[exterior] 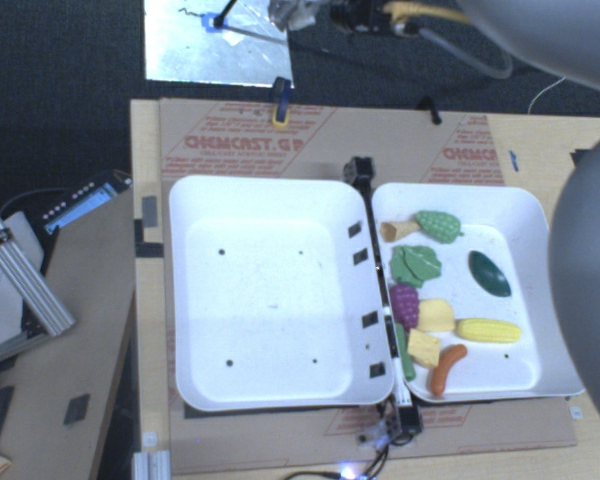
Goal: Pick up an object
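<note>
In the camera view we see the gripper [298,3] high at the top edge, well apart from both bins; whether it is closed or released we cannot tell. The toy foods, among them the corn cob [488,330] and the sausage [447,367], lie grouped in the right bin [525,208], probably so they are ready for picking.

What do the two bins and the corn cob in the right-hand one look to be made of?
The left bin and right bin look like thin moulded plastic, white and slightly glossy, with rounded corners and soft highlights on the walls. The corn cob looks like toy food in moulded plastic, judging by its uniform yellow and faint sheen; rubber or vinyl cannot be ruled out.
</note>
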Tool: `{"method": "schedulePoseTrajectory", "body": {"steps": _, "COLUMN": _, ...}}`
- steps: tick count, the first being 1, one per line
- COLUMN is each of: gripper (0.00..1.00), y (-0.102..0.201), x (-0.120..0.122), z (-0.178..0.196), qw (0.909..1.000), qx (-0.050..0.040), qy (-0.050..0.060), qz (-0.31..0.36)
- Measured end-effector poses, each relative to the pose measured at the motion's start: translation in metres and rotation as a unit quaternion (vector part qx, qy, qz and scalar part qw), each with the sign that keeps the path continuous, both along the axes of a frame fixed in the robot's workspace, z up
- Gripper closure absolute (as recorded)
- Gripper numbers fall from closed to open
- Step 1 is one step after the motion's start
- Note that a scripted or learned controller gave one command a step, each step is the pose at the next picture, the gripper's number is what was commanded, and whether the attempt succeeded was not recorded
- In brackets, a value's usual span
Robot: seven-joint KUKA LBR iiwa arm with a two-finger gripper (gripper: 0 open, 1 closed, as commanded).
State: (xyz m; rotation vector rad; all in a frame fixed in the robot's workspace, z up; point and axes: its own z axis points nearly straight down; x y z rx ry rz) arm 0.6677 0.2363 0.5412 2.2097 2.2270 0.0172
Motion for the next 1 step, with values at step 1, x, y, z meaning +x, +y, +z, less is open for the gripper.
{"method": "schedulePoseTrajectory", "body": {"steps": 1, "gripper": 1.00, "y": -0.0714, "x": 0.0007, "z": -0.1003, "qw": 0.9999, "qx": -0.0041, "qy": 0.009, "qz": -0.006}}
